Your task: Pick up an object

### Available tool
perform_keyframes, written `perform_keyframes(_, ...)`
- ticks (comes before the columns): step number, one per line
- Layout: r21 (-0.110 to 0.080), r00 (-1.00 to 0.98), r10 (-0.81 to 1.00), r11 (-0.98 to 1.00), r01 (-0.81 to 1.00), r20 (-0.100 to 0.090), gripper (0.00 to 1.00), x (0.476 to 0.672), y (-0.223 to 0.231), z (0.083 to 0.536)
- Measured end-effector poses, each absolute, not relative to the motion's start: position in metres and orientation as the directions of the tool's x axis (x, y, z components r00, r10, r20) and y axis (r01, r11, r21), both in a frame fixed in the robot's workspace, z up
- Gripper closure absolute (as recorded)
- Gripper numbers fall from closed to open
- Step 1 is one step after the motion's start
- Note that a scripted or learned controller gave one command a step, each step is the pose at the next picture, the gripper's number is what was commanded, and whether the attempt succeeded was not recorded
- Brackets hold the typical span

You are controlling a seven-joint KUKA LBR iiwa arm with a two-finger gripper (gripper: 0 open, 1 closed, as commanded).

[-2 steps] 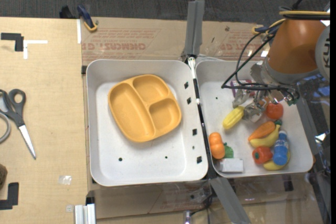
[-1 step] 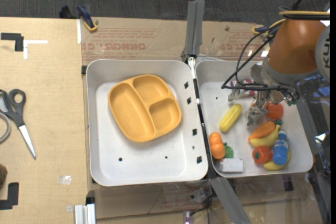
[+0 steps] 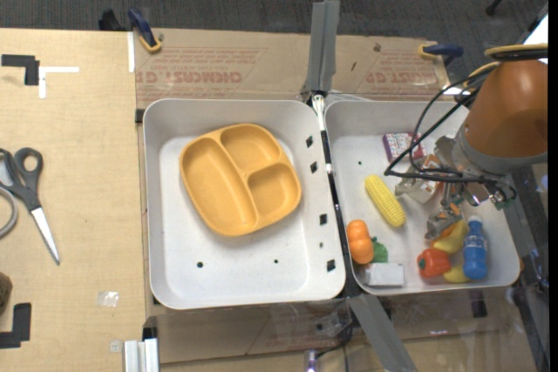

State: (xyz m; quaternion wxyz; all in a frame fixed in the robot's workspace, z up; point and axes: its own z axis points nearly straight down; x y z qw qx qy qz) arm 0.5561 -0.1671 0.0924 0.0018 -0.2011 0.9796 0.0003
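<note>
The right bin holds several small items: a yellow corn cob, an orange toy with a green bit beside it, a white block, a red pepper, a yellow banana, a blue bottle and a purple box. My gripper hangs low over the right half of this bin, just above the banana and right of the corn. The wrist and cables hide what lies beneath it. I see nothing clearly held.
In the left bin lies an orange divided plate. Scissors rest on the wooden bench at far left. Blue clamps pin cardboard behind the bins. The arm's orange band looms over the right bin's far right corner.
</note>
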Motion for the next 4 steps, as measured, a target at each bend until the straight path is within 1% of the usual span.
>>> perform_keyframes(1,0.0,-0.958,-0.287,0.958,-0.287,-0.005,0.0,0.618,-0.094,0.093)
perform_keyframes(2,-0.001,-0.924,-0.382,0.924,-0.382,-0.003,0.0,0.583,-0.148,0.093)
perform_keyframes(3,0.0,-0.899,-0.438,0.899,-0.438,-0.001,0.0,0.545,-0.136,0.092)
perform_keyframes(4,-0.001,-0.882,-0.472,0.882,-0.472,-0.004,0.0,0.57,-0.153,0.093)
